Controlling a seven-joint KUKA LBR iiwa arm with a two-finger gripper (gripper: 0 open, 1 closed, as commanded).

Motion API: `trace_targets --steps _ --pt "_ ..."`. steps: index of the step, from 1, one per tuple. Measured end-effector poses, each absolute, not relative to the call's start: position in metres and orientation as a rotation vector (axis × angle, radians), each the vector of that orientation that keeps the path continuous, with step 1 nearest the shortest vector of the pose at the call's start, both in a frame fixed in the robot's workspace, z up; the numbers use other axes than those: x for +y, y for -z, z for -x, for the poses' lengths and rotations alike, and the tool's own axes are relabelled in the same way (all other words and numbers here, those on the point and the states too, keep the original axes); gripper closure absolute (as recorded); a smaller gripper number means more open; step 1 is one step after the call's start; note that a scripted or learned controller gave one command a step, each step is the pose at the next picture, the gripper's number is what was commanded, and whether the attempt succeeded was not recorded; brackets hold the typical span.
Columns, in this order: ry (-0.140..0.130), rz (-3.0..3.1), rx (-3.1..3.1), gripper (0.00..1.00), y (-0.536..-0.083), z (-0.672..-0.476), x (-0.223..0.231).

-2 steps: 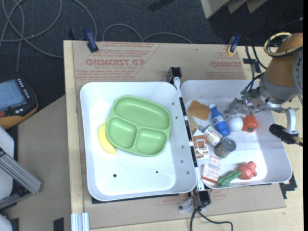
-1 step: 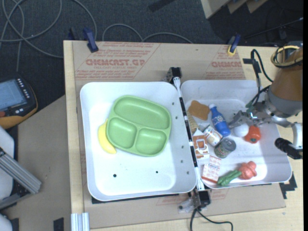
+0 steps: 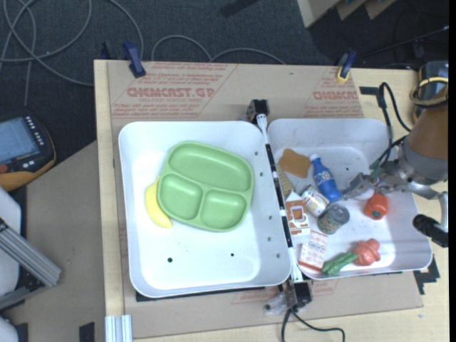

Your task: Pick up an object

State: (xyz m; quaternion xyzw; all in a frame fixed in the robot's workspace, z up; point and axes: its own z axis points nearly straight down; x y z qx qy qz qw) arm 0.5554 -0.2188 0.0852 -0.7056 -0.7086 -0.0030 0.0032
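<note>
My gripper [image 3: 358, 184] hangs low over the right bin [image 3: 356, 132], reaching in from the right. It sits between a blue bottle [image 3: 325, 179] on its left and a small orange-red object [image 3: 376, 205] just below it. A round tin can [image 3: 333, 218] lies a little below and to the left of the gripper. A red and green toy vegetable [image 3: 353, 256] rests near the bin's front edge. I see nothing held by the gripper.
The right bin also holds a brown pad [image 3: 294, 164], a small printed carton [image 3: 299, 216] and a flat red-and-white packet [image 3: 312, 251]. In the left bin [image 3: 135, 191] a green divided plate [image 3: 204, 186] lies partly over a yellow banana [image 3: 155, 206]. Cables run along the right bench edge.
</note>
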Motion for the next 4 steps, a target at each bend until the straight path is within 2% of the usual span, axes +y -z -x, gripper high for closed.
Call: trace_targets --steps 2,3,4 --pt "0.008 2.213 -2.221 0.0 -0.085 -0.512 -0.22" --pt "0.003 2.221 -2.222 1.0 -0.095 -0.511 -0.223" --pt "0.002 2.22 -2.224 1.0 -0.087 -0.549 -0.147"
